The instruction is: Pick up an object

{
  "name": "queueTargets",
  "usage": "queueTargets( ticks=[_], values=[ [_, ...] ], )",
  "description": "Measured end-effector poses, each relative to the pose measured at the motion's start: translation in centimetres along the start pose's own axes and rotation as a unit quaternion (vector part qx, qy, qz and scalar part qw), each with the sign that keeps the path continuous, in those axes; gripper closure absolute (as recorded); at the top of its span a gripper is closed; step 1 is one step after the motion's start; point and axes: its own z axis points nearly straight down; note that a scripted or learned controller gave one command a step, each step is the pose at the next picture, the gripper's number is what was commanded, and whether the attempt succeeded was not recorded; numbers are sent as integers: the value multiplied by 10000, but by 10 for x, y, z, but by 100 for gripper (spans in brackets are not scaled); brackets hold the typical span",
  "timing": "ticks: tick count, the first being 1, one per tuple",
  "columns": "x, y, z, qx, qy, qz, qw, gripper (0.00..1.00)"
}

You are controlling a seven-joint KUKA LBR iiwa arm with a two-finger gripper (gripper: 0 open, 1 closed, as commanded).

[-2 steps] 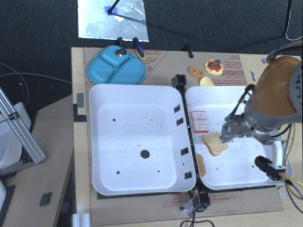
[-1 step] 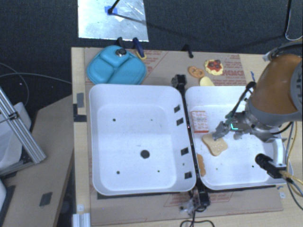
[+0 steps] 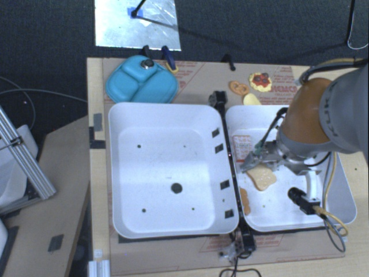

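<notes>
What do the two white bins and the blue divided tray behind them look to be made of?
White bins: probably thin moulded plastic, matte to slightly glossy, with rounded corners and rolled rims. Blue tray: also likely plastic, smooth with a soft sheen, moulded compartments showing faint highlights.

Evenly lit from above, moderately bright, with a cool bluish cast. Strongest glare on the foil sheet (image 3: 137,15) at upper left of the frame, washed to pale patches. Mild bloom across both bins (image 3: 167,172), inner walls close to overexposed, little texture left. Soft, faint shadows only: a dim one beneath the arm (image 3: 323,117) at right, thin dark lines along the bin rims. Dark and underexposed at the top and far left, carpet grain barely readable. Slightly soft overall, low resolution, small print on the cardboard (image 3: 190,74) unreadable. Slight bowing of straight edges toward the frame borders.
</notes>
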Motion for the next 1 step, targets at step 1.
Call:
queueTargets(
  ticks=[1],
  values=[
    [-1, 2, -17, -42, -6, 14, 10000, 100]
  ],
)
